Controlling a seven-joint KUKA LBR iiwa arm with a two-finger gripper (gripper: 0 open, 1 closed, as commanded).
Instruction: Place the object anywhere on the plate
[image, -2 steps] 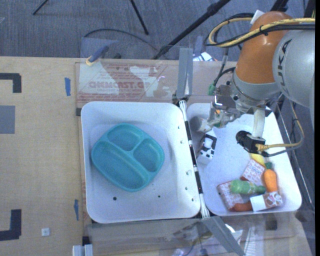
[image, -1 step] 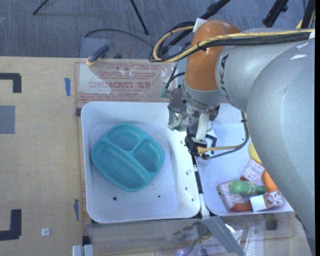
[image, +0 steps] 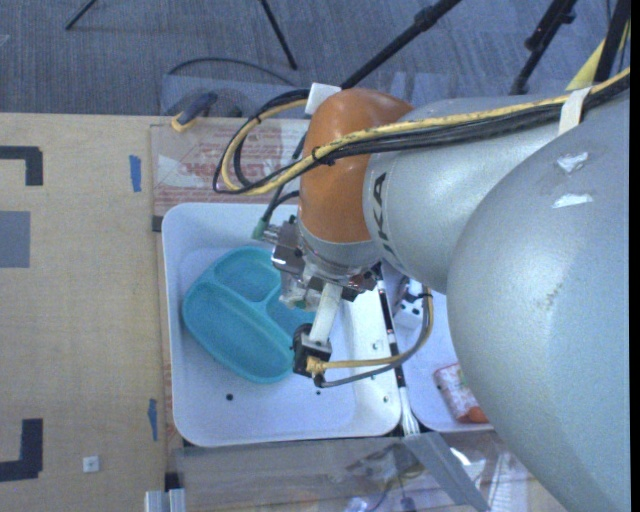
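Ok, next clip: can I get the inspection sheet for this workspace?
Surface: left white bin and right white bin side by side on the bench.
Job's things: teal divided plate in left bin, visible part bare; orange-and-white item in right bin, partly hidden.
Clutter: nothing seen.
Grippers: gripper over the plate's right edge.
Cables: yellow and black cables along the arm.
Surroundings: blue tape marks on bench; tripod legs on grey carpet.

Teal plate (image: 232, 330), rounded, divided into compartments, lies flat and face up. It extends left from my tool (image: 301, 296), right edge hidden beneath it.
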